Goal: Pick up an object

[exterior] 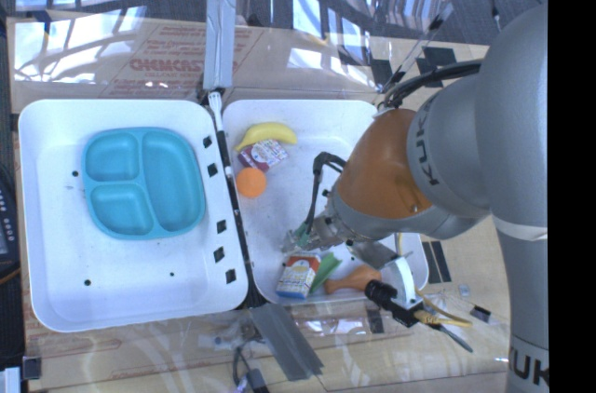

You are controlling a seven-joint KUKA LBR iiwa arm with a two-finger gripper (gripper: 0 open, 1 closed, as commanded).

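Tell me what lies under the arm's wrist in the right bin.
Below the gripper the right bin holds a small carton beside a carrot with green leaves. The orange band and grey arm cover the bin's right part, so anything there is hidden.

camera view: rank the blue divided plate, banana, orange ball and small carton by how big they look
1. blue divided plate, by far the largest
2. banana
3. small carton, close to the banana, so that order is unsure
4. orange ball, smallest
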